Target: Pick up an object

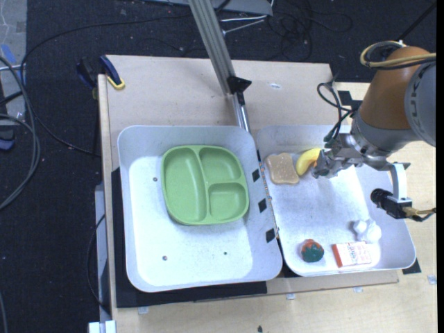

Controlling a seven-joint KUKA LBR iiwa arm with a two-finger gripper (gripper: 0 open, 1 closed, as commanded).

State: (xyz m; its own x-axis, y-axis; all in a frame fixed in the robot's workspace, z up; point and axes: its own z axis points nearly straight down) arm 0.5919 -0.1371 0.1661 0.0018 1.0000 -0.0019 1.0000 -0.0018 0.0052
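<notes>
The right bin (326, 207) holds a slice of bread (283, 169) at its far left and a yellow banana (306, 161) just right of it. A red and green round fruit (311, 250), a red and white box (355, 254) and a small white crumpled object (364, 229) lie near the bin's front. My gripper (325, 166) is low over the far part of this bin, right beside the banana's right end. The orange-banded wrist (388, 103) partly hides it.
A green divided plate (205, 184) lies in the left bin (139, 248). A slanted metal pole (215, 40) stands behind the bins. Cables hang from the arm to a black fitting (390, 203) over the right bin's right side.
</notes>
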